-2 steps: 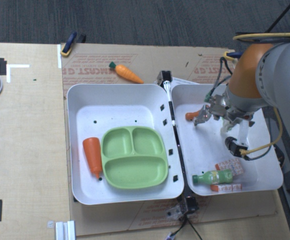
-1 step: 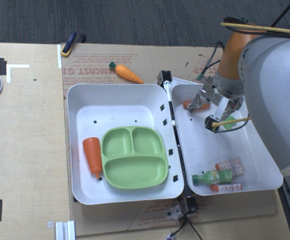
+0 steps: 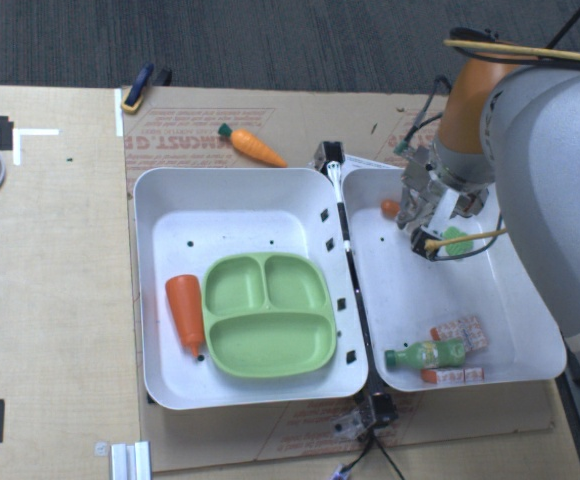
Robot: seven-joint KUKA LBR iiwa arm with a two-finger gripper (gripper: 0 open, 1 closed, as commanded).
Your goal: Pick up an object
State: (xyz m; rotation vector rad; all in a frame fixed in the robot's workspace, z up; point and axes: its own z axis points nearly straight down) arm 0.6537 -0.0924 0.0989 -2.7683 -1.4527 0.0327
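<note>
So far, reading across from the left, nothing I can see counts as picked up. On the bench [image 3: 50, 298] beyond the bins a toy carrot [image 3: 253, 146] lies on the cardboard, well apart from the arm. The left bin [image 3: 155, 198] holds a green divided plate [image 3: 268, 314] with an orange cylinder [image 3: 184, 312] just beside it on its left; both rest flat on the bin floor, untouched.

The right bin [image 3: 515, 313] is where the work is. Near its front edge a small green bottle [image 3: 426, 354] lies on its side, with a couple of printed packets [image 3: 460, 334] touching or nearly touching it. Toward the back of that bin the claw [image 3: 432, 230] hangs low over the floor, with a small orange piece [image 3: 390, 208] just to its left and something green [image 3: 458, 246] right at its tip. I cannot tell how the claw stands, open or closed, and I cannot tell whether that green thing is gripped or merely lying under it.

My judgement: the approach into the right bin looks done, but a secure grasp and the lift are not confirmed. What remains is closing on one object and raising it clear of the bin.
</note>
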